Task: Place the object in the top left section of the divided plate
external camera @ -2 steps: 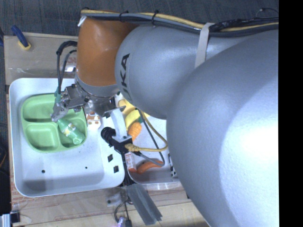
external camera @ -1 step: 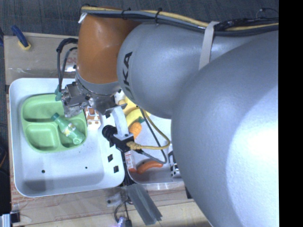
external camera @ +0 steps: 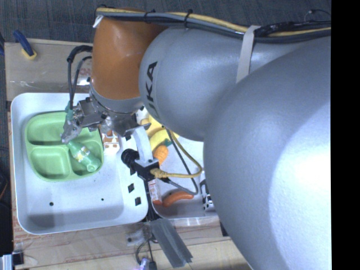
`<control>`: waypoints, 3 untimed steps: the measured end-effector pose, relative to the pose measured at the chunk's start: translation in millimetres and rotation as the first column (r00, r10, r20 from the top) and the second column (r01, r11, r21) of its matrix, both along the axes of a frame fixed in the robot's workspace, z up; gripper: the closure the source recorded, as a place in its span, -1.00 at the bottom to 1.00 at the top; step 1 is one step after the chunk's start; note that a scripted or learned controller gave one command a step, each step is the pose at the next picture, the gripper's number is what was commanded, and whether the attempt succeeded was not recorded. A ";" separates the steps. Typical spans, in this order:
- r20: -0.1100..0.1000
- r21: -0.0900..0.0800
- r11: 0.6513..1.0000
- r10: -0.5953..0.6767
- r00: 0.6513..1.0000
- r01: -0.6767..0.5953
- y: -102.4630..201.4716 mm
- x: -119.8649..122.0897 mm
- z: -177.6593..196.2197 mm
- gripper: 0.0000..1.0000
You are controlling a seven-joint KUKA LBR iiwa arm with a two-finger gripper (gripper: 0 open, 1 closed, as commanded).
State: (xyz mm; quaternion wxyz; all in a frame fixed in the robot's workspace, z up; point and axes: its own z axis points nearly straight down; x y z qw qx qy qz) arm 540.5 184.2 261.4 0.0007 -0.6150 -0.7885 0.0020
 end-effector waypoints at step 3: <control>-0.002 -0.001 1.000 0.017 1.000 -0.017 1.6 0.1 18.9 1.00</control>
